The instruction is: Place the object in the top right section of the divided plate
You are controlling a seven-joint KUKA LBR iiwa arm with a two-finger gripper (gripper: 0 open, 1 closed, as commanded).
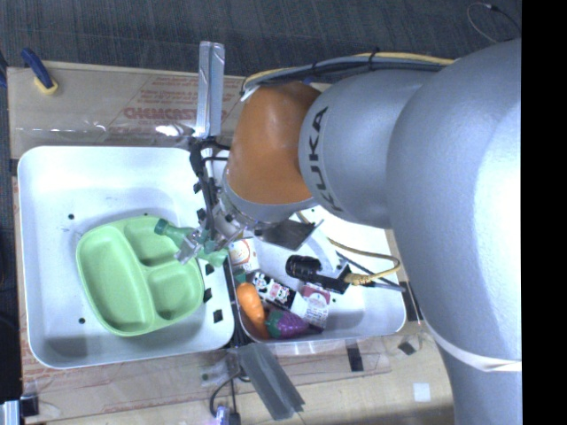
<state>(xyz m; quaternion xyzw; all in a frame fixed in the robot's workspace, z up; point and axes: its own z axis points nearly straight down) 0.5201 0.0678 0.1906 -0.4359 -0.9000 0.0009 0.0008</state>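
Note:
A light green divided plate (pixel 133 282) lies in the left white bin (pixel 53 184), with one large section on its left and two smaller ones on its right. My gripper (pixel 197 242) hangs over the plate's upper right rim, under the orange band of the arm. It is shut on a small dark green object (pixel 168 230), which sticks out to the left from between the fingers, above the edge of the top right section. Whether the object touches the plate I cannot tell.
The right bin (pixel 381 321) holds an orange carrot (pixel 251 306), a purple item (pixel 285 326), a black cylinder (pixel 306 266), a small bottle (pixel 239 253) and printed packets. The bulky grey arm (pixel 425 166) covers most of that bin. A metal bar (pixel 211 87) stands behind the bins.

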